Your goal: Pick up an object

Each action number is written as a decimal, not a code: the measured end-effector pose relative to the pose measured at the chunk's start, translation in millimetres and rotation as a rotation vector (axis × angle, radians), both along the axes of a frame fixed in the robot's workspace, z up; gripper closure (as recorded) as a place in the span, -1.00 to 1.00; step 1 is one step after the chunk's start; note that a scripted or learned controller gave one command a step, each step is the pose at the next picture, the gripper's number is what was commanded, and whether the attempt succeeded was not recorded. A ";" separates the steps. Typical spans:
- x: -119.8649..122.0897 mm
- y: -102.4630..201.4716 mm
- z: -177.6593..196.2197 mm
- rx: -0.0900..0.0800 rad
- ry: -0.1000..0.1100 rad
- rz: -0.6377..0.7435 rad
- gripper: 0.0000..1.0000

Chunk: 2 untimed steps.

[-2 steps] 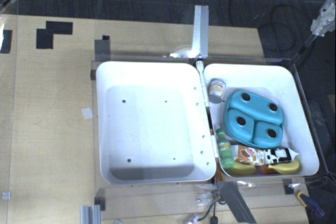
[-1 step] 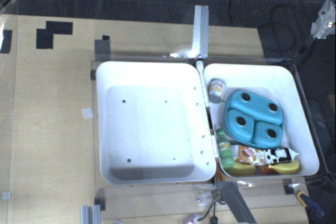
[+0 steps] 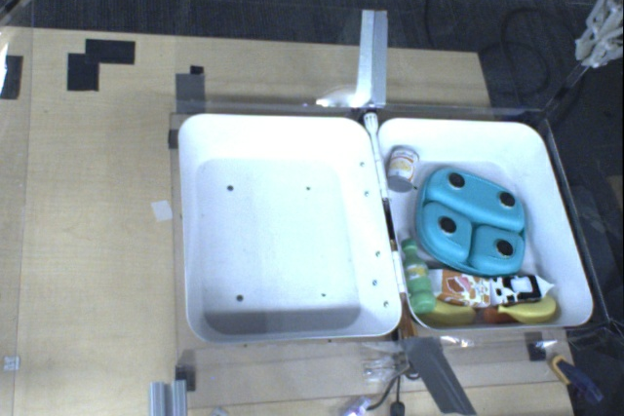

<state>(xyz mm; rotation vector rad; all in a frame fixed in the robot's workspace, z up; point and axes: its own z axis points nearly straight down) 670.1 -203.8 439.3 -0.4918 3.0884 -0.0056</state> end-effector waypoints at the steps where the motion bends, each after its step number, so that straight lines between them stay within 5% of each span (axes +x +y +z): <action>1: -0.1 -0.2 0.3 -0.004 0.000 0.300 1.00; 2: -0.2 -0.2 0.1 -0.007 0.000 0.559 1.00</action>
